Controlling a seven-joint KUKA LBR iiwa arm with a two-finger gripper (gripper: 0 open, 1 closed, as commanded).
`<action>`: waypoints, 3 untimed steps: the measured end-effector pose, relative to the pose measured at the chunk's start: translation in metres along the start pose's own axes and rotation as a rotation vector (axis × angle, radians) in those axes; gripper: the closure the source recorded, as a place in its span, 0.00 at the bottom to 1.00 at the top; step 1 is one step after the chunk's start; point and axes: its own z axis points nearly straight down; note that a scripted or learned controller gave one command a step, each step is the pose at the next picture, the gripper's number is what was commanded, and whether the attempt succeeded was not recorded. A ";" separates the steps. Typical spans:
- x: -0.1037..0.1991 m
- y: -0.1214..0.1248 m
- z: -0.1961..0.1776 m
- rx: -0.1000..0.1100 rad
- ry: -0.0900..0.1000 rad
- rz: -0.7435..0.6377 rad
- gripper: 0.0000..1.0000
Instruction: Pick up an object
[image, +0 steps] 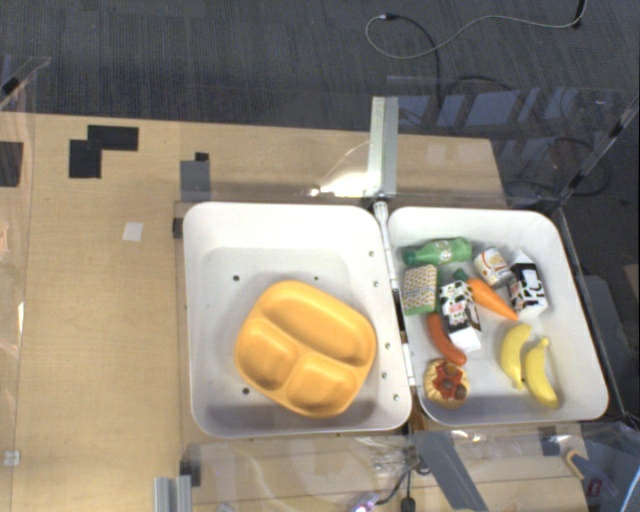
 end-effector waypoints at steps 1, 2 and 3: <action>-0.025 0.030 0.063 0.042 0.057 0.046 1.00; -0.026 0.032 0.049 0.034 0.046 0.042 1.00; -0.009 0.009 0.066 0.038 0.059 -0.070 1.00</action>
